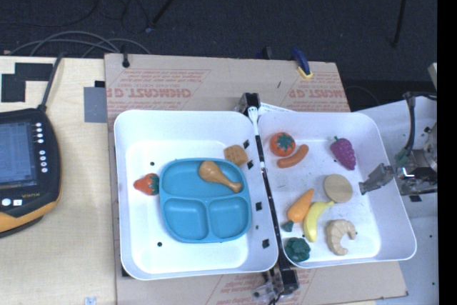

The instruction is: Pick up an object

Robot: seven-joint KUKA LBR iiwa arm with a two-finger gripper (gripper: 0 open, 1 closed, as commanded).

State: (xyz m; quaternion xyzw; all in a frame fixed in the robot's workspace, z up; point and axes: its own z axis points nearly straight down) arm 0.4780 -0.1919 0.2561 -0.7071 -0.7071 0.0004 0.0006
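Two white bins sit side by side, toy food scattered in the right bin [389, 153]. The gripper [376, 178] hangs over that bin's right edge, near a tan round cookie [338, 188]; its grip cannot be told.

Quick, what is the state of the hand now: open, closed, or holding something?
Hand: at the right bin's right edge; open or closed cannot be told.

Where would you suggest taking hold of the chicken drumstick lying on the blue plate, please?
I would grip the drumstick across its thin bone shaft, near the lower-right end, coming straight down from above. It lies flat and diagonal in the top compartment of the blue plate, so the fingers should close across the shaft; the rounded meaty end at upper left looks wider and likelier to slip.
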